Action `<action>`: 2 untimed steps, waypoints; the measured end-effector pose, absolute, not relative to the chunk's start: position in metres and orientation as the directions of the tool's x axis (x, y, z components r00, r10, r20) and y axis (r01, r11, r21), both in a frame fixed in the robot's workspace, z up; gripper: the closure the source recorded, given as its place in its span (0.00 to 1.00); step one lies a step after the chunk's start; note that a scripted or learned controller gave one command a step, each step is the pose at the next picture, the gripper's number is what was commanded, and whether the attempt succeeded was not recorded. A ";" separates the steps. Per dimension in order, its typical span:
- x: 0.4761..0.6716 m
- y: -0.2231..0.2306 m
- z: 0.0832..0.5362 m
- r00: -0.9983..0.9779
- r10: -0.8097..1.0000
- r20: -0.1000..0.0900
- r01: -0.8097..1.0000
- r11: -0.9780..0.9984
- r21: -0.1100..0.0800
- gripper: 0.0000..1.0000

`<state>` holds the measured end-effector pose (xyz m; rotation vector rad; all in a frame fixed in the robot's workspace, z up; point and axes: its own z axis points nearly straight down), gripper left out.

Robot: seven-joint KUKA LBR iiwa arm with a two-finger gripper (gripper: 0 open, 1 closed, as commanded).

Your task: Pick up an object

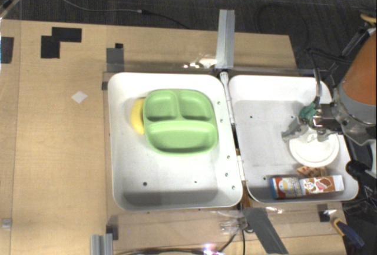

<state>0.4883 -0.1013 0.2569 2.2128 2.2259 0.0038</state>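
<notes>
Wooden desk (59, 148) under two white bins, dark carpet behind. Left bin (171, 183): green divided plate (178, 119) over a yellow item (136, 116), mostly hidden. Right bin (259, 142): gripper (297, 127) low, directly beside a white round lid (315, 151); boxed tube (306, 185) nearer the front wall, long axis left-right. Gripper opening hard to make out; nothing visibly held. Teal bit at wrist unclear.
</notes>
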 end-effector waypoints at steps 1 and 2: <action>0.515 -0.126 0.317 -0.094 0.996 -0.001 0.996 0.094 0.006 0.00; 0.566 -0.170 0.242 -0.193 0.981 -0.002 0.981 0.193 0.004 0.00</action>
